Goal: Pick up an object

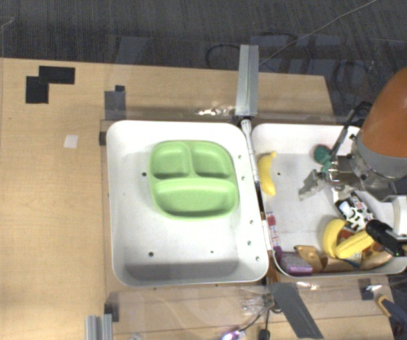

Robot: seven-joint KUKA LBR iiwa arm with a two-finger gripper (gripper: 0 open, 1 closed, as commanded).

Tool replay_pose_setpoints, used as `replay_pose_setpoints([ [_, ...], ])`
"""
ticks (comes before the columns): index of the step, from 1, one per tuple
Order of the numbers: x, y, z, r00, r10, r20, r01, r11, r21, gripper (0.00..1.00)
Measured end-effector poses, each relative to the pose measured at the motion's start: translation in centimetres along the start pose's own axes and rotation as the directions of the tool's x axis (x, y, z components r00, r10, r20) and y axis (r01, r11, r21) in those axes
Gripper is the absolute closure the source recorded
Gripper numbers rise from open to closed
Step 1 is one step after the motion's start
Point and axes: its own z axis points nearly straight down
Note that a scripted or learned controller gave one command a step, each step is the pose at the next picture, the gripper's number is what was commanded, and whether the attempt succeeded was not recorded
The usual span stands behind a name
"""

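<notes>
Gripper (pixel 315 183) with fingers spread, holding nothing, over right white bin (pixel 288 222); small yellow plastic banana (pixel 266 173) lies just left of it. No readable writing.

No legible text, label, brand, number or sign appears on any surface. A small black-and-white patterned item (pixel 352 213) in the right bin (pixel 288 211) carries markings too small to read. Black square marks (pixel 47 83) on the tabletop (pixel 40 190) are plain shapes, not characters.
</notes>
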Motion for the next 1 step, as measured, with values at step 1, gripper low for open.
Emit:
replay_pose_setpoints([
  [1,-8.05,-3.36,7.58,0.995,-0.097,0.001,0.097,0.995,0.0,0.0],
])
